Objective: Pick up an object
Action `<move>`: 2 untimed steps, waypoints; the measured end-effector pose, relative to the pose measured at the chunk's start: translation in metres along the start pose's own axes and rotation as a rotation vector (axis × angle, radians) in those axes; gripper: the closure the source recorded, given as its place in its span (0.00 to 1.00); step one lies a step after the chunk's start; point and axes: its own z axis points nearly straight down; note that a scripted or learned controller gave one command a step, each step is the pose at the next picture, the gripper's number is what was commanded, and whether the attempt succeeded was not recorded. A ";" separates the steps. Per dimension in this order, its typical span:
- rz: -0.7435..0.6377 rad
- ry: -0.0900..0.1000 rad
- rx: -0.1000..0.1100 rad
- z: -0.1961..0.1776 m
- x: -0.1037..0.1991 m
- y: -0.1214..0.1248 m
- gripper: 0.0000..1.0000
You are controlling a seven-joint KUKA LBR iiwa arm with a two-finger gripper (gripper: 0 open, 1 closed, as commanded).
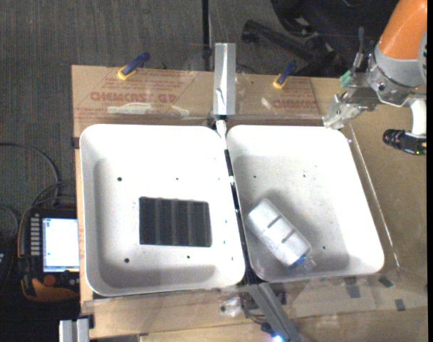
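The plastic bottle (278, 234), the one loose thing lying in the right bin (345, 155), rests on its side toward that bin's six o'clock, slanting from ten o'clock down to four o'clock, with its blue cap end near the bin's lower wall. It looks whitish and partly see-through, and it touches nothing but the bin floor.

By size, the tabletop (409, 212) comes first: a brown board bearing both bins, with a printed sheet of cardboard (145, 95) along its twelve o'clock side, held by two blue-and-yellow clamps (133, 65). The left bin (102, 155) and the right bin sit side by side, their rims touching along the middle. A dark ribbed rectangular block (174, 221) lies flat in the left bin, slightly toward six o'clock of its centre. A metal upright (224, 79) stands at twelve o'clock of the seam between the bins.

The arm (405, 30), orange above and grey below, enters at the frame's two o'clock. Its gripper (342, 109) hangs over the right bin's upper right corner, at about one o'clock of the bottle and well apart from it. Nothing sits between its fingers; whether they are spread or pressed together cannot be told here.

A handheld screen (56, 244) lies off the tabletop at nine o'clock.
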 end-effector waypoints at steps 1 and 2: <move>-0.116 -0.001 0.000 0.084 0.014 -0.040 0.00; -0.166 0.000 0.000 0.111 0.041 -0.079 0.00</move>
